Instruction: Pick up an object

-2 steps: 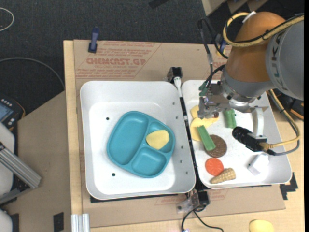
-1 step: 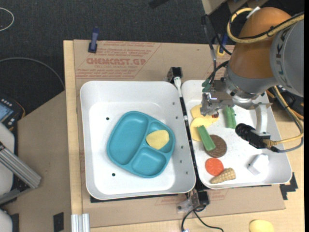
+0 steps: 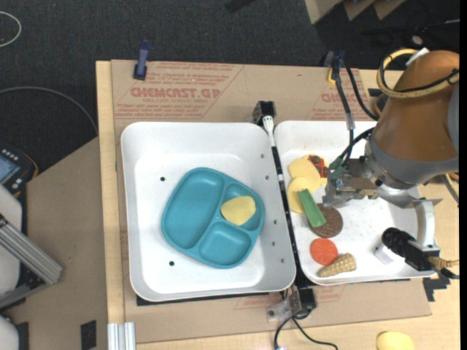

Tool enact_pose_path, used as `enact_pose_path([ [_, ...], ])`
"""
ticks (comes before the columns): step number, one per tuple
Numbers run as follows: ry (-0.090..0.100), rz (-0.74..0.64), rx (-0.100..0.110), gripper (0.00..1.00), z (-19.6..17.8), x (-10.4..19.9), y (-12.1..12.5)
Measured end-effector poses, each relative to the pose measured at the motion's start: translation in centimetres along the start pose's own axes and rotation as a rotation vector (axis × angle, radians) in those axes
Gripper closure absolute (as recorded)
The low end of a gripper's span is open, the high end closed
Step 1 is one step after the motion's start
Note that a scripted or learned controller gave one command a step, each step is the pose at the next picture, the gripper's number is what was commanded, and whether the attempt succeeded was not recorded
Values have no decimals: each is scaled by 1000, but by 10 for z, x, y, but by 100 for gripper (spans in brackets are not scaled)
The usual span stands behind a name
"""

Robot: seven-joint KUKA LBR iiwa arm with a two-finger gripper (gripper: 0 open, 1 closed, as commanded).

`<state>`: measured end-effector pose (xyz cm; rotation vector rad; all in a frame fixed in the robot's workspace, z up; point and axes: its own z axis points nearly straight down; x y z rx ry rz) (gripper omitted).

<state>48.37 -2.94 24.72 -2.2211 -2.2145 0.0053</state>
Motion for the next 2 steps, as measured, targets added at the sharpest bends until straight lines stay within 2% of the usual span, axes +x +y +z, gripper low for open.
enact_pose_path([
  [1,-1,2,-3,100,32,-98,10],
  [2,0,-7,-8,100,-19,-3,-5],
])
